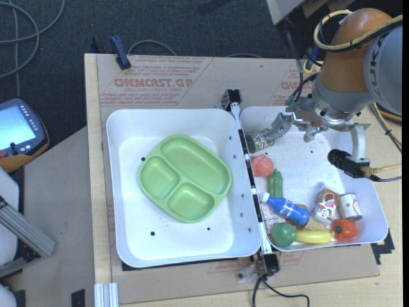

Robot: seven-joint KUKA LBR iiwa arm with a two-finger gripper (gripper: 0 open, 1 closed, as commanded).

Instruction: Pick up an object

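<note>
My gripper (pixel 271 133) reaches out leftward from the grey wrist, low over the back left corner of the right bin (pixel 374 200). At its tip, against the bin's left wall, lies a small grey and green object (pixel 256 141); whether it is gripped is unclear. Toward the front along that wall are a pink ball (pixel 262 165), a green vegetable (pixel 276 184) and a blue bottle (pixel 287 207). Along the front lie a green fruit (pixel 284 234), a yellow banana (pixel 313 236) and a red tomato (pixel 344 229). Two small cans (pixel 339 206) sit behind them.
The left bin (pixel 121 171) holds a green divided plate (pixel 185 178). A black cylinder with a cable (pixel 346 162) hangs off the wrist over the right bin's right side. A black clip (pixel 231 98) joins the bins at the back.
</note>
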